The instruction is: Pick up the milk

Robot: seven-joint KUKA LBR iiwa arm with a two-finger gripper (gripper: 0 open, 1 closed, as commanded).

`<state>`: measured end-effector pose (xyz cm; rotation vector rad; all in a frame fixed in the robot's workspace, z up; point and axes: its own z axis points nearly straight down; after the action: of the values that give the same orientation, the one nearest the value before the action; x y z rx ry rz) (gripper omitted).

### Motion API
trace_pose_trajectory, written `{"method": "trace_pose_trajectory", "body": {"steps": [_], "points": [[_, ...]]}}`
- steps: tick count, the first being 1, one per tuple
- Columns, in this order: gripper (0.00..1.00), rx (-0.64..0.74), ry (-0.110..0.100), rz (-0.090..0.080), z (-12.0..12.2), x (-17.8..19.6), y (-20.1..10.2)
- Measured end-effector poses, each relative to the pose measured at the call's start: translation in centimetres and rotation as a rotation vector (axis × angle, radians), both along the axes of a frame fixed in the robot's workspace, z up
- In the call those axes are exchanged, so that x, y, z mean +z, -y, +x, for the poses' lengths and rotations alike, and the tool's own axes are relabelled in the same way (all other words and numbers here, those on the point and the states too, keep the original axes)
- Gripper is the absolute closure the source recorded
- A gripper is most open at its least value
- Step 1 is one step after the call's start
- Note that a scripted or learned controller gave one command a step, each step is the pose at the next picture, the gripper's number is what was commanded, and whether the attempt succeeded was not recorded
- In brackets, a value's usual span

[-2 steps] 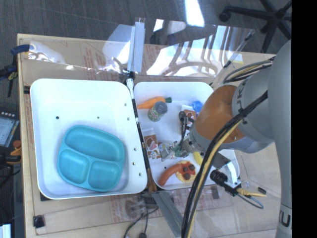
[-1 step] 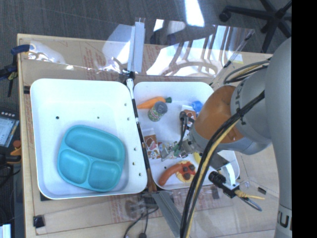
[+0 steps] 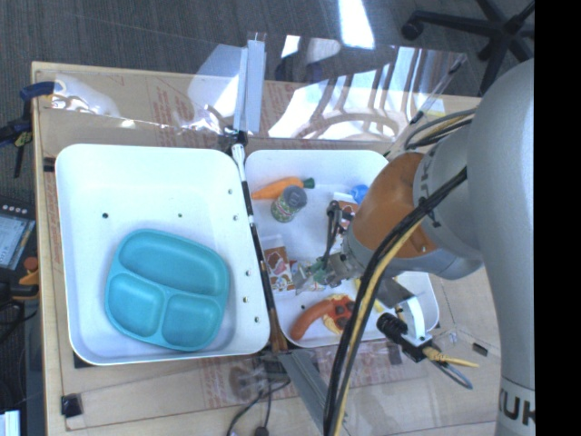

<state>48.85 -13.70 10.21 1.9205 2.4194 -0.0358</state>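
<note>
In the right bin [image 3: 399,166], the gripper [image 3: 315,272] is down low near the middle, wrist and orange band [image 3: 390,212] covering that bin's right side. Claw state: can't tell, it's a dark clutter from this angle, and nothing is visibly pinched in it.

Milk [image 3: 355,193]: best match is the white piece with a blue top at the right bin's far side, tucked against the arm and partly hidden by it. Not certain of the ID. It is apart from the gripper.

Other contents of the right bin:
- carrot [image 3: 280,188] lying at the far-left corner
- small round can [image 3: 288,206] just beside the carrot, toward the bin's centre
- small printed carton [image 3: 279,269] against the left wall, just beside the gripper; can't tell if they touch
- orange-red curved item [image 3: 320,316] at the near edge

Left of the right bin, touching wall to wall: left bin [image 3: 82,171] with a blue divided plate [image 3: 168,289].
</note>
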Motion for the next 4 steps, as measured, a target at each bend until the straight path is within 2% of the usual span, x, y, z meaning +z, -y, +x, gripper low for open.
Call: {"method": "trace_pose_trajectory", "body": {"steps": [1,2,3,4], "points": [[0.00,0.135,-0.034,0.017,8.8,-0.5,0.7],[0.00,0.219,-0.005,0.004,0.2,0.0,0.7],[0.00,0.269,-0.033,0.046,6.1,19.4,4.8],[0.00,0.250,-0.038,0.048,12.1,9.6,7.1]]}}
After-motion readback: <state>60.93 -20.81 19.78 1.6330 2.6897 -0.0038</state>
